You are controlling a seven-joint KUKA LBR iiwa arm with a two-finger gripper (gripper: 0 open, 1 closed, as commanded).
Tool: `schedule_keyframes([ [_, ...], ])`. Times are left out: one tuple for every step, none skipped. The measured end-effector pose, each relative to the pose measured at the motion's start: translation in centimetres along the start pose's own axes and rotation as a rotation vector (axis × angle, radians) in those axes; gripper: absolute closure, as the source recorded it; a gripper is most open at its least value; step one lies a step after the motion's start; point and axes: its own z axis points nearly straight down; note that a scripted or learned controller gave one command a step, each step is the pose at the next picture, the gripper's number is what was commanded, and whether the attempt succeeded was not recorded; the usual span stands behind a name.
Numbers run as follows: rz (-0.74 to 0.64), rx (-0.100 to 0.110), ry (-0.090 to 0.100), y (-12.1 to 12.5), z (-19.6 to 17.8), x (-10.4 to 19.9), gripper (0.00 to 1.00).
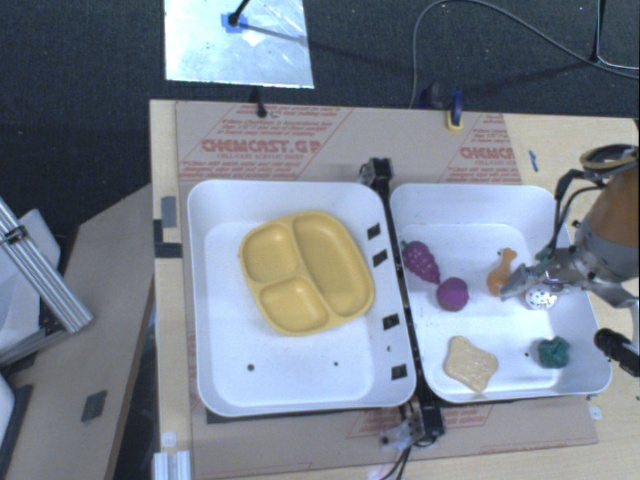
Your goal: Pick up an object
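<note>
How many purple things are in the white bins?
2. Both lie in the right bin: a bumpy purple grape bunch near its left wall, and a round purple ball just beside it. The arm might hide more.

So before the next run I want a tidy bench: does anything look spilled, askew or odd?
Nothing spilled. The yellow tray lies skewed in the left bin. The right bin holds small toys, all inside it. The gripper sits low by the orange toy.

Brown cardboard sheet (pixel 330 138) beneath the two white bins: red printed lettering "CHEMCAST GP", upside down in the camera view, at the upper left; a second print of the same lettering at the upper right, partly legible. No other readable text.
</note>
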Motion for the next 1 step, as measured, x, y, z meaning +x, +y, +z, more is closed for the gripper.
schedule_keyframes([
  [-0.001,0.008,0.005,-0.09,1.65,0.07,0.00],
])
